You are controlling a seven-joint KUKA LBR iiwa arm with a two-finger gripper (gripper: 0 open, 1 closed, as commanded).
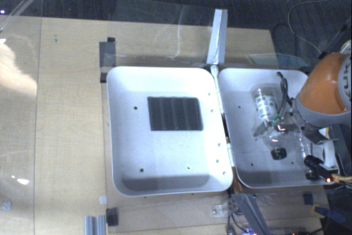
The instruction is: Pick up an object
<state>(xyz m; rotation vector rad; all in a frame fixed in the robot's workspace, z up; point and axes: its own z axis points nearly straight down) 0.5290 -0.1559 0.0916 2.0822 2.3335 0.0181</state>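
Note:
A dark ribbed rectangular pad point(175, 113) lies flat in the left bin point(126, 173). In the right bin point(242, 170) a clear bottle with a green-white label point(264, 105) lies near the back. A small black round piece point(279, 153) sits toward the front. A clear, glassy item point(263, 132) lies between them. My gripper point(282, 126) is low over the right bin, just right of the bottle and above the black piece. The arm's orange band point(324, 91) hangs over the bin's right side and hides what is beneath it.
A clear upright divider point(218, 36) stands behind the seam between the bins. A black fitting point(314, 164) sits at the right bin's front right corner. Cables point(253, 220) run along the bench's front edge.

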